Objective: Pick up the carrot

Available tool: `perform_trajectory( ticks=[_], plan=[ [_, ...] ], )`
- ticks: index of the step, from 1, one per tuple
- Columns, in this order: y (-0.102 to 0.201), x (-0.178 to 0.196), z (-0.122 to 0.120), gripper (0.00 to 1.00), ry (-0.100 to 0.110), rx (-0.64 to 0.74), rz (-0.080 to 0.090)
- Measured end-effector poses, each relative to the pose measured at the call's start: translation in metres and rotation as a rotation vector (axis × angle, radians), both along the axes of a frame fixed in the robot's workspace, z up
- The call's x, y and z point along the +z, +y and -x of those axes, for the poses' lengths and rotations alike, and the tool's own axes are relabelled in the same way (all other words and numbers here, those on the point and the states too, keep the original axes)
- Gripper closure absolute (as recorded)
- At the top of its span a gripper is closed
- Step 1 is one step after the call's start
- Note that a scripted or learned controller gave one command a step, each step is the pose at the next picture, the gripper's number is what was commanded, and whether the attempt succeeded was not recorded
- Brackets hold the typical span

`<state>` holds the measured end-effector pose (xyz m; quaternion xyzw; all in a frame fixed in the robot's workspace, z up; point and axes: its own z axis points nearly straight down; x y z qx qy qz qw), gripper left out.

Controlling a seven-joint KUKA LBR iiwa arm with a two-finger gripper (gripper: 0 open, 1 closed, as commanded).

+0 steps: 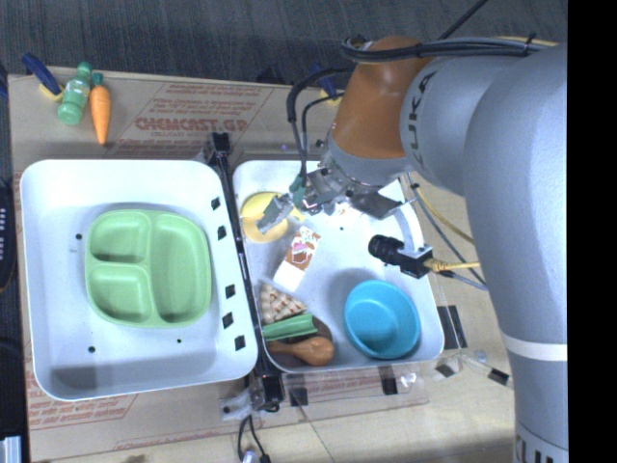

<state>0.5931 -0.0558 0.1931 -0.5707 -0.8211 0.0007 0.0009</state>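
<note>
The two-finger gripper (pixel 285 207) hung low over the upper left part of the right shallow white bin (pixel 422 287), its fingers pointing toward the camera's left and down onto a round yellow toy piece (pixel 256 210). Whether the fingers were parted or pressed together could not be told from the slanted view; nothing was clearly seen between them. Behind the gripper rose the wrist with its orange band (pixel 378 109) and the broad grey arm (pixel 492 191), which reached in from the right and covered much of that side.

Just below the gripper in the same bin lay a small white carton with a red and brown label (pixel 299 257). Further toward the near edge sat a waffle-patterned tan piece (pixel 279 304), a green stick-shaped toy (pixel 289 329) touching it, and a brown rounded toy (pixel 310 349) beside that. A blue plastic bowl (pixel 382 319) stood upright in the near right part of the bin, and a black cylindrical fitting (pixel 395 253) showed above it.

The left shallow white bin (pixel 53 287) held a light green divided plastic plate (pixel 149 266) with three compartments.

The small orange toy carrot (pixel 100 112) lay outside both bins, on the brown cardboard sheet (pixel 193 114) at the far left corner, well apart from the gripper. Touching its side was a pale green toy bottle (pixel 73 99), with a blue and yellow object (pixel 42 75) just beyond.
</note>
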Motion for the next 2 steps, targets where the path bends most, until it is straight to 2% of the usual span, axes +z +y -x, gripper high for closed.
perform_trajectory(
  ticks=[1, 2],
  plan=[
    [0.021, 0.116, -0.031, 0.0, -0.008, 0.047, 0.004],
    [0.074, 0.236, -0.024, 0.0, -0.012, 0.033, 0.002]
  ],
)
